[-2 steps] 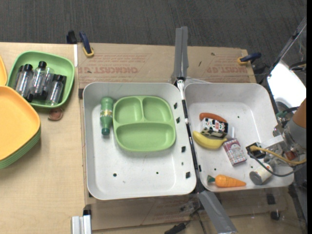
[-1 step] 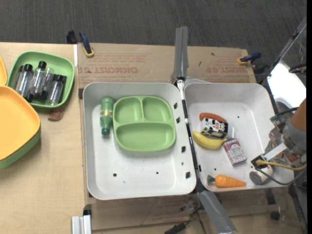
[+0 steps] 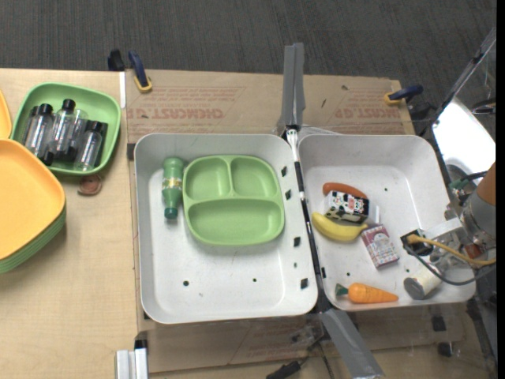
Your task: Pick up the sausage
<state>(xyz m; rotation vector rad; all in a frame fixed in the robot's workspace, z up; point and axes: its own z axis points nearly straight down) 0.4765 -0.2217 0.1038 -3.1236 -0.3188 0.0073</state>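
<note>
Probably a robotics lab: clamps (image 3: 140,71) pin cardboard (image 3: 205,105) to a bench (image 3: 71,306) bearing two white bins (image 3: 150,212).

The cardboard (image 3: 237,105) under the bins bears red print, upside down from this camera: "CHEMCAST" left of the centre post, and a partly readable "GP" right of it. Print on the small packets is too small to read.

Two white bins, left (image 3: 158,290) and right (image 3: 410,152), stand side by side. The left bin holds one green divided plate (image 3: 233,200) and one green bottle (image 3: 172,186); the right bin holds one sausage (image 3: 345,189), one banana (image 3: 338,228), one carrot (image 3: 371,294), one black-and-white packet (image 3: 348,205) and one pink packet (image 3: 380,245). Beside the bins, one green tray (image 3: 102,109) contains four dark-capped bottles (image 3: 63,135), next to one stack of orange plates (image 3: 28,212).
</note>
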